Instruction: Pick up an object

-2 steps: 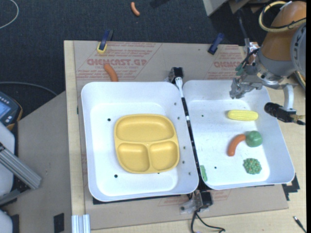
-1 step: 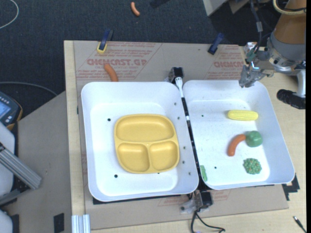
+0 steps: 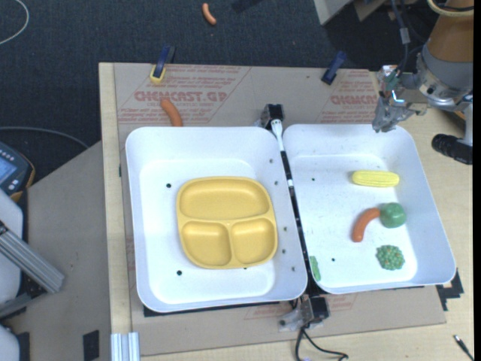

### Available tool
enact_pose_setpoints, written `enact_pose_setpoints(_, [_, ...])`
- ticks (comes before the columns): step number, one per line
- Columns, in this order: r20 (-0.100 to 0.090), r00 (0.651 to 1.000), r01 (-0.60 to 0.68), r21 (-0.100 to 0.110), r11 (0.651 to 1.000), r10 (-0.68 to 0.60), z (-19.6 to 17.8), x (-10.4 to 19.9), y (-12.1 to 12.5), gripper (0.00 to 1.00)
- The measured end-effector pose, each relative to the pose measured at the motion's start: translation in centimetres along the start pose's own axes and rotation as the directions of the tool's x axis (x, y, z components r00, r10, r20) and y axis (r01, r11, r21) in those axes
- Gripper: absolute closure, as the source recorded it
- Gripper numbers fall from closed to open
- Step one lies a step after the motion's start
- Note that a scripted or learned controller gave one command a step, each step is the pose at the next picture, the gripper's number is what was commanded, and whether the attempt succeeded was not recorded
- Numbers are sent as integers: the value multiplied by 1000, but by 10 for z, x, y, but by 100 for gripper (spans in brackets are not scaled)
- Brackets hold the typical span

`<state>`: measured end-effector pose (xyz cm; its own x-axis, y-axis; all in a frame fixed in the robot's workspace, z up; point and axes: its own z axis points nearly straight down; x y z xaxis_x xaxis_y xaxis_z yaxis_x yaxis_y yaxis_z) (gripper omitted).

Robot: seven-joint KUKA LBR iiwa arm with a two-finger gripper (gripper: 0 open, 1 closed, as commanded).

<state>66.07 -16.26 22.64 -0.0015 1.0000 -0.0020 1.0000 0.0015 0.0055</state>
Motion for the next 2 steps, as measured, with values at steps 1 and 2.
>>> enact_pose_setpoints(1, [-4, 1000, -2, 10, 1000, 2, 5, 28, -48, 100])
enact_pose_setpoints(2, [-4, 1000, 0, 11, 1000, 0, 14, 61, -85, 100])
